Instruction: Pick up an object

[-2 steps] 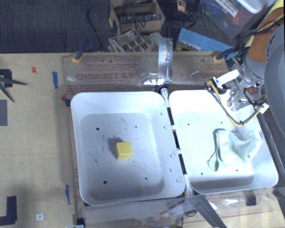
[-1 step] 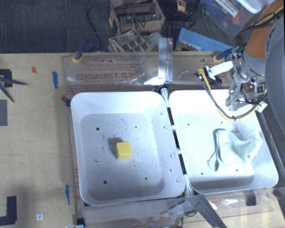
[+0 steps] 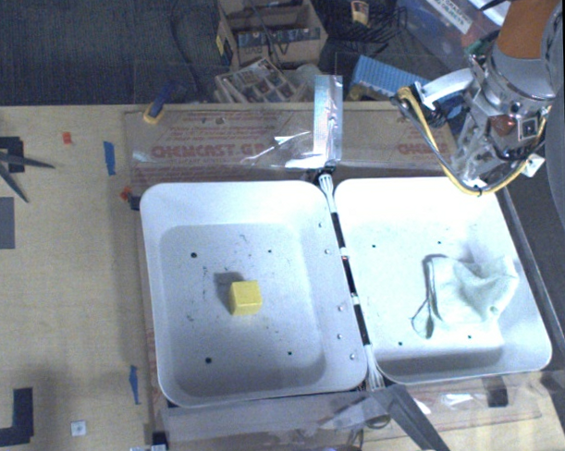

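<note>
A small yellow block [image 3: 246, 297] lies near the middle of the left bin [image 3: 171, 215]. A crumpled pale cloth-like object [image 3: 468, 290] rests in the right half of the right bin [image 3: 384, 207]. My gripper [image 3: 481, 160] hangs above the back right corner of the right bin, wrapped in yellow cable, well away from both objects. Nothing shows in its grasp.
A clear plastic sheet and a cardboard strip [image 3: 242, 138] lie along the back of the bins. The bench to the left carries black tools [image 3: 7, 165] and blue tape marks. Cluttered boxes and cables stand behind the bench.
</note>
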`<state>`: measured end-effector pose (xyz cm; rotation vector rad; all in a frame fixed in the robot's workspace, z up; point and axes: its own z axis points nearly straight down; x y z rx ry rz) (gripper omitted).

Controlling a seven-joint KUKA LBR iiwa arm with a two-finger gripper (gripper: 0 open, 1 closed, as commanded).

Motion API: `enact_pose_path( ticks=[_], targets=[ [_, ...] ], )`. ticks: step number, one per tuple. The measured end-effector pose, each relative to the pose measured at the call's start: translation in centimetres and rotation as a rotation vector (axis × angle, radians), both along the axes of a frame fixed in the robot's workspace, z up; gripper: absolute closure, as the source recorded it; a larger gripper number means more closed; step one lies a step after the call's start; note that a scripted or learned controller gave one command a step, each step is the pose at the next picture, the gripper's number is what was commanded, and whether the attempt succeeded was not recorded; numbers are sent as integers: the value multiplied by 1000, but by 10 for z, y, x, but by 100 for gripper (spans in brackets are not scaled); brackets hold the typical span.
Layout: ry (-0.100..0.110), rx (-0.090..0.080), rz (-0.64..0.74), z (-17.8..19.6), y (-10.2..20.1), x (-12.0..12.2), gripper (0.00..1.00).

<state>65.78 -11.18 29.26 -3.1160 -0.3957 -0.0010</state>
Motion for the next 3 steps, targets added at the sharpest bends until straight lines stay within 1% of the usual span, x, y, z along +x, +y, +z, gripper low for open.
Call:
enact_pose_path(
  ticks=[1, 2, 3],
  targets=[
    [5, 1, -52, -79, -18, -16, 100],
    [4, 2, -50, -69, -17, -15, 100],
    [4, 2, 253, -151, -21, -4, 100]
  ],
)
